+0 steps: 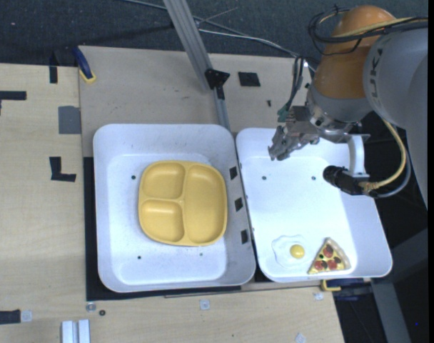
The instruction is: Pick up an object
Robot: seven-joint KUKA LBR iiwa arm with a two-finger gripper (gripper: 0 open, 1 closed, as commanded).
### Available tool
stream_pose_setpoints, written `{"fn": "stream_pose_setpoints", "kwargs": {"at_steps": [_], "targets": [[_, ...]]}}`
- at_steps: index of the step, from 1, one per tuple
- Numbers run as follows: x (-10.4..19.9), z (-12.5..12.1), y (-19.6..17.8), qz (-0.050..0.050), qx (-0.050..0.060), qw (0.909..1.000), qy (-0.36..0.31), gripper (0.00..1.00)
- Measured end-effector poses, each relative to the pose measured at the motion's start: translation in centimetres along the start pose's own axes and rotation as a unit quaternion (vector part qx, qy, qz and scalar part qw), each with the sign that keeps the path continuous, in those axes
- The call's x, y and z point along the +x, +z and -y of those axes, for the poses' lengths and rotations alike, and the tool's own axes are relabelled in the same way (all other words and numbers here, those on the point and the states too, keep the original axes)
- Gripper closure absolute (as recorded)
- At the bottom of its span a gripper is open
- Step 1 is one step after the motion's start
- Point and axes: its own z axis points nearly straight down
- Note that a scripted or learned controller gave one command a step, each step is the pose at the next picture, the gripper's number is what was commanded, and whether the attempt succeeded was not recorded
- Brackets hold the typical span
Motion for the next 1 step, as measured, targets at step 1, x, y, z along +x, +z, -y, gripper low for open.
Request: {"fn": "stream_pose_setpoints", "kwargs": {"at_steps": [1], "targets": [[4.61, -0.36, 0.71, 0.0, 0.0, 1.0, 0.0, 1.0]]}}
